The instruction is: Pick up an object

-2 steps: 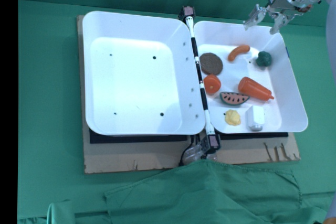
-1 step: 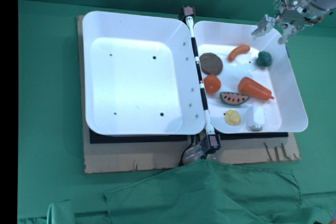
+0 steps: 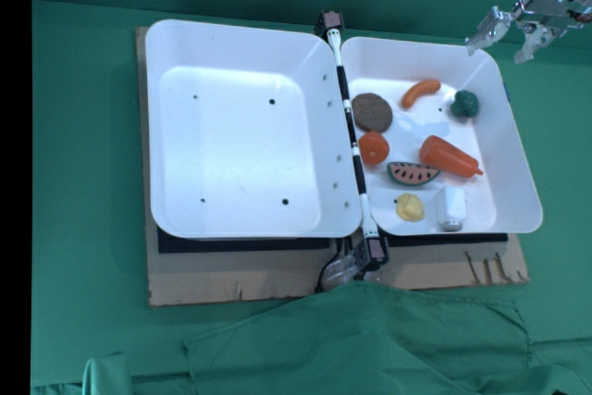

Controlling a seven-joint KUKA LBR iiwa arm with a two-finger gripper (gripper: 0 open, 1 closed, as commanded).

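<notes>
My hand (image 3: 514, 34) hangs open and holds nothing, above the far right corner of the right bin (image 3: 521, 169). In that bin lie a patty (image 3: 372, 112), sausage (image 3: 421, 92), green ball (image 3: 464, 104), tomato (image 3: 374, 148), carrot (image 3: 449, 156), watermelon slice (image 3: 413, 173), yellow lump (image 3: 410, 207) and white block (image 3: 451, 207). The left bin (image 3: 239, 132) sits beside it on the desk (image 3: 83, 153).

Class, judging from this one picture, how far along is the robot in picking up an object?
Done: nothing lifted; the carrot, sausage and watermelon slice lie in the right bin. In hand: the open gripper hangs above that bin's far corner, holding nothing. Left: descend, grasp, lift.
</notes>
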